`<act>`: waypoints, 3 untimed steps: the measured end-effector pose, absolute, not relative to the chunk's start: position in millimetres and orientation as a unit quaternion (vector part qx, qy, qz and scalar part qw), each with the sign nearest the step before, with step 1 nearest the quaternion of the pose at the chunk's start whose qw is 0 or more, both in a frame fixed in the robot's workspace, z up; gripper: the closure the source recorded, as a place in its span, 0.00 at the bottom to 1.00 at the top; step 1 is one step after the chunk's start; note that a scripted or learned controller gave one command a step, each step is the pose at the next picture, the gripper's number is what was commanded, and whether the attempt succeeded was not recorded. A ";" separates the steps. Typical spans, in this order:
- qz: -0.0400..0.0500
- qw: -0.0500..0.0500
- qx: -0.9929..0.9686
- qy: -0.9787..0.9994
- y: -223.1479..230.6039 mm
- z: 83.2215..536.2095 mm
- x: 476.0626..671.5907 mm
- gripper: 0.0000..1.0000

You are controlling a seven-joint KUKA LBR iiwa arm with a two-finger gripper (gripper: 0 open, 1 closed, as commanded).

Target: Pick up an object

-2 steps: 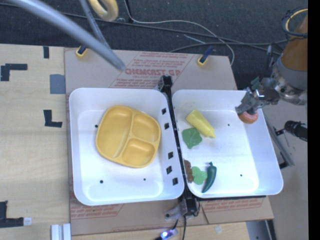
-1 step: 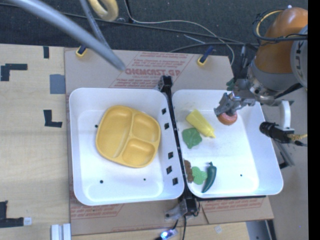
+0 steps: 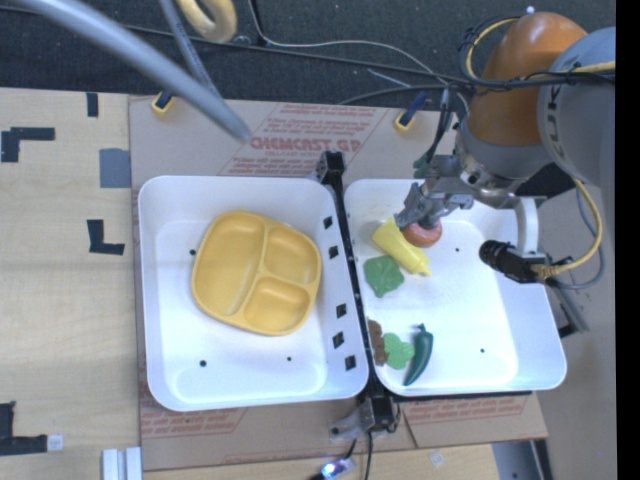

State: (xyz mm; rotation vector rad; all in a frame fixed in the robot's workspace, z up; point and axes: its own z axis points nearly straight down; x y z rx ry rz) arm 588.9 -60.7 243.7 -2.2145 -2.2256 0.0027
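Over on the left, the yellow plate (image 3: 258, 272) sits alone in the left bin (image 3: 160, 268). Next, in the right bin (image 3: 520, 338), a green lettuce piece (image 3: 384, 274) lies at six o'clock from the yellow banana (image 3: 401, 247), whose long side runs from ten to four o'clock. The red tomato (image 3: 425, 233) touches the banana at two o'clock. The gripper (image 3: 420, 214) is right on top of the tomato; I cannot tell if it is grasping it. A green pepper (image 3: 419, 354) lies far off at six o'clock.
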 end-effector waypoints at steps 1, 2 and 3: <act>0.001 0.001 -0.705 -0.709 -12.6 234.9 583.6 1.00; 0.000 0.001 -0.704 -0.710 42.9 241.5 590.1 1.00; 0.001 0.001 -0.705 -0.709 98.0 226.8 601.8 1.00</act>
